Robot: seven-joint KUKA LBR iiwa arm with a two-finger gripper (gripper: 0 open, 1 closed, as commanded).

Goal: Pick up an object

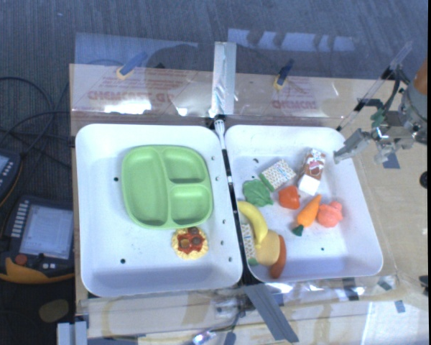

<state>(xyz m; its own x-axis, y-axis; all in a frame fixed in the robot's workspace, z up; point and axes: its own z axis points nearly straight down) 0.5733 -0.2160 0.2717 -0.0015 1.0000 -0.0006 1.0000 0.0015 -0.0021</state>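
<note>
The gripper (353, 146) hangs over the right bin's (359, 261) far right corner, arm reaching in from the right; whether it is released or clenched, I cannot tell

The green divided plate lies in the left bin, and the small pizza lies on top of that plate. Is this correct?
Not quite. The green divided plate is in the left bin, but the small pizza lies on the bin floor beside the plate's near edge, not on it, as the camera view shows.

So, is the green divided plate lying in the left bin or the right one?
In the left bin: the green plate lies flat there, beside a small pizza toy.
</note>
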